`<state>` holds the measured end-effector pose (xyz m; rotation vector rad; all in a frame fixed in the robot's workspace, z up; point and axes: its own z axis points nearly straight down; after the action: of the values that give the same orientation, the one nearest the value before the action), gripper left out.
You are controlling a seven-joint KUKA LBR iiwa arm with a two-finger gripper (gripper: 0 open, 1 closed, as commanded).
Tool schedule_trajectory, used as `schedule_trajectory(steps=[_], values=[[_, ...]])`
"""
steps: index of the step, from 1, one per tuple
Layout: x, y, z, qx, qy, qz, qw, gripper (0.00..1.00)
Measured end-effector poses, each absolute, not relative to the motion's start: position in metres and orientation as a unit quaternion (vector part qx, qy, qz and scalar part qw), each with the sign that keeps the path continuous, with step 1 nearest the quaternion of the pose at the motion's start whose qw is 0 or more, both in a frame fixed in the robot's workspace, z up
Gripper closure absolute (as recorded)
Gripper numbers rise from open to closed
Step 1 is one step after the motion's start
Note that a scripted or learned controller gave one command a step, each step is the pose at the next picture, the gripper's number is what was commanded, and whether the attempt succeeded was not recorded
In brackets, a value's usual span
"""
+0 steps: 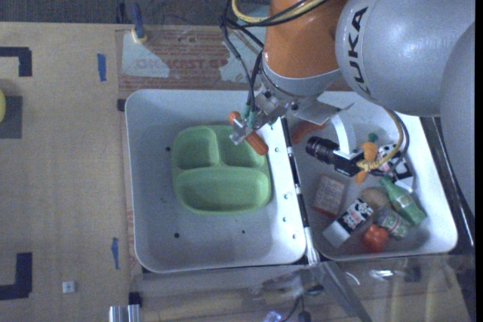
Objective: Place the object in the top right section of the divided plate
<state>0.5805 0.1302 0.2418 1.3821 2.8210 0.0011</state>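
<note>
I see the tan desk (60, 185) carrying two shallow white bins, left bin (147, 185) and right bin (438, 215), touching side by side.

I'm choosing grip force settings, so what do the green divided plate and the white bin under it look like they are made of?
The green divided plate looks like moulded plastic with a matte finish: even colour, soft rounded section walls, only faint sheen. The white bin seems to be rigid plastic or coated sheet, smooth and slightly glossy, with rounded corners and small dark dots on its floor; the view cannot settle which.
</note>
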Motion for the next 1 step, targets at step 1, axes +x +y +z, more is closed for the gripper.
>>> schedule_trajectory(steps=[1], values=[[0.6162,0.1062,0.2531,0.496,0.868,0.0013,0.002,1.0]])
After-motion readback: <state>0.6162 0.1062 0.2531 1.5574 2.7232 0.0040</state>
